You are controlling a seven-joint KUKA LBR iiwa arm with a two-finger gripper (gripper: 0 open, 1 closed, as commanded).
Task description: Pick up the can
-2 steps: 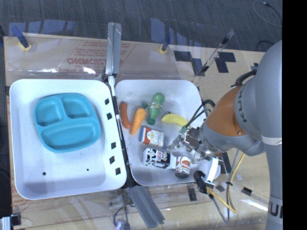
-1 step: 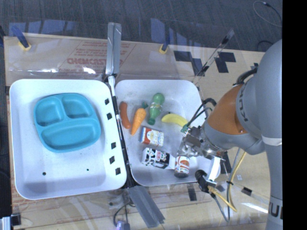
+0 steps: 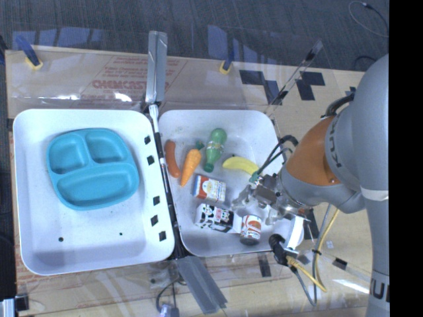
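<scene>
The can [image 3: 250, 230], small with a red and white label, stands near the front edge of the right bin [image 3: 264, 125]. My gripper [image 3: 256, 205] hangs right above the can, a little behind it, its lower parts close to the can's top. The grey arm with its orange band [image 3: 310, 160] reaches in from the right over the bin's right rim. From this angle I cannot make out whether anything is held.
The right bin also holds a cow-patterned carton [image 3: 213, 217] left of the can, an orange juice carton [image 3: 209, 189], a banana [image 3: 240, 165], a green bottle [image 3: 214, 146], a carrot [image 3: 190, 166] and a sausage [image 3: 172, 158]. A blue divided plate [image 3: 92, 166] lies in the left bin [image 3: 79, 240].
</scene>
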